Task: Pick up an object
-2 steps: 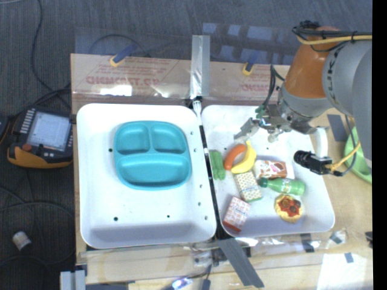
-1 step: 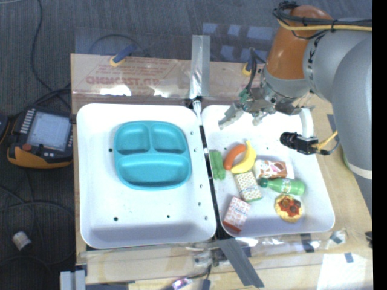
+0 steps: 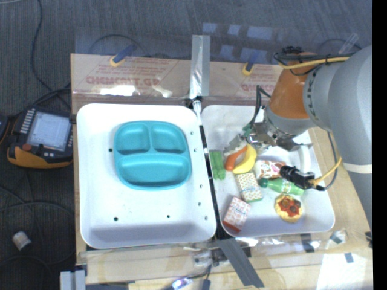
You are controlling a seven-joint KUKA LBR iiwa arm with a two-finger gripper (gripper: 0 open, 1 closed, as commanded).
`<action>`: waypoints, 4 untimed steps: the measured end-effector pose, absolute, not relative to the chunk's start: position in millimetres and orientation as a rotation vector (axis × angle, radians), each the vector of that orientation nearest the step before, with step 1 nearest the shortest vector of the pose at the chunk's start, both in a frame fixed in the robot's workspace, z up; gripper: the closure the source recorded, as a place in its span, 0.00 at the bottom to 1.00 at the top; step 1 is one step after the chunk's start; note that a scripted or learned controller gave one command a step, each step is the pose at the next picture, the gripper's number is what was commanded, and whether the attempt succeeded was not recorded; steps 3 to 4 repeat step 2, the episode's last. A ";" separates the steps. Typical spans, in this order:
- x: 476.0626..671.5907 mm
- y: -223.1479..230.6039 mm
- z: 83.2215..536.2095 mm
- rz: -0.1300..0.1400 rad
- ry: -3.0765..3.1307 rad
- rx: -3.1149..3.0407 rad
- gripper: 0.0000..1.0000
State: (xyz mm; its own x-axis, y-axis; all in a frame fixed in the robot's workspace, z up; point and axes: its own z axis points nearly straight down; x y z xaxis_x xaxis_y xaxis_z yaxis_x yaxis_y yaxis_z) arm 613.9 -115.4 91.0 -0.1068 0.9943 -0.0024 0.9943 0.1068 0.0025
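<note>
The right bin (image 3: 320, 219) holds several toy foods. An orange carrot (image 3: 234, 159) and a yellow banana (image 3: 247, 163) lie together near its middle. A green piece (image 3: 217, 165) rests by the left wall. In front are a cracker box (image 3: 250, 188), a pink-and-white box (image 3: 236, 213), a green bottle (image 3: 283, 186) and a small pizza (image 3: 288, 206). My gripper (image 3: 243, 141) is low in this bin, just above and behind the carrot and banana. The grey arm and its orange band (image 3: 289, 98) hide the bin's back right part.
A teal divided plate (image 3: 151, 154) lies in the left bin (image 3: 97, 222). A raised divider (image 3: 205, 162) separates the two bins. Brown cardboard (image 3: 139, 77) lies behind them. A hand-held screen unit (image 3: 42, 136) and cables lie on the floor at left.
</note>
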 end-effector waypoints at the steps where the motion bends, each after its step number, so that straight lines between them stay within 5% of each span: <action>1: 614.2 -115.3 100.8 0.004 2.335 2.100 1.00; 2: 548.7 -104.1 215.9 -0.001 2.486 1.923 1.00; 4: 548.7 -104.1 215.9 -0.001 2.486 1.923 1.00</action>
